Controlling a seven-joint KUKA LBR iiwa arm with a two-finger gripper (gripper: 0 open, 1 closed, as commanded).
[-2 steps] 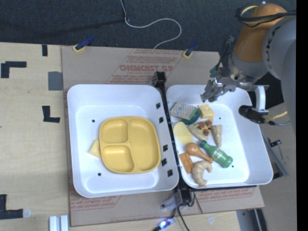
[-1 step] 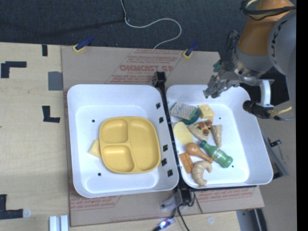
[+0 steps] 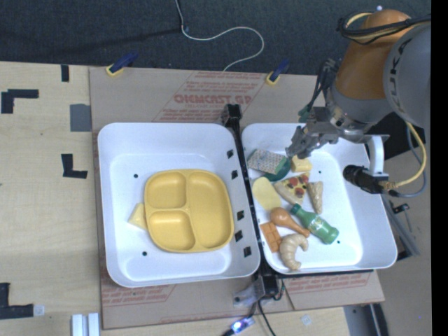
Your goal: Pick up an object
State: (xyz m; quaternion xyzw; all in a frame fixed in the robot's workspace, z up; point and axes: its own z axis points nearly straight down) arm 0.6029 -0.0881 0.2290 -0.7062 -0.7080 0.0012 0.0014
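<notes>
While the grey arm point(image 3: 381, 54) is reaching in from the right, its gripper point(image 3: 302, 145) is hanging over the upper part of the right bin point(image 3: 371, 247), and how that gripper is set cannot be told from this slanted view.

Directly under the gripper's tip, a small pale yellow cheese-like block point(image 3: 302, 164) is lying on the bin floor, just at the gripper's 6 o'clock. At the gripper's 8 o'clock a teal-handled grater-like piece point(image 3: 267, 162) is resting against the bin's left wall. Near it, at the gripper's 6 o'clock and a little farther down, a pizza slice point(image 3: 295, 186) is lying flat, with a cone point(image 3: 316, 196) just beside it at 4 o'clock from the slice.

Further toward 6 o'clock, a pale yellow disc point(image 3: 264, 192) is sitting beside the left wall, a chicken drumstick point(image 3: 287, 218) is lying below it, and a green bottle point(image 3: 316, 224) is lying on its side, pointing toward 4 o'clock. An orange carrot stick point(image 3: 270, 236) and a croissant point(image 3: 291, 249) are lying nearest the bin's lower edge, touching or nearly touching each other.

Over at the gripper's 8 o'clock, well apart, the left bin point(image 3: 115, 180) is holding a yellow divided plate point(image 3: 189, 210), which is lying partly over a pale yellow wedge point(image 3: 136, 216) sticking out at its 9 o'clock.
</notes>
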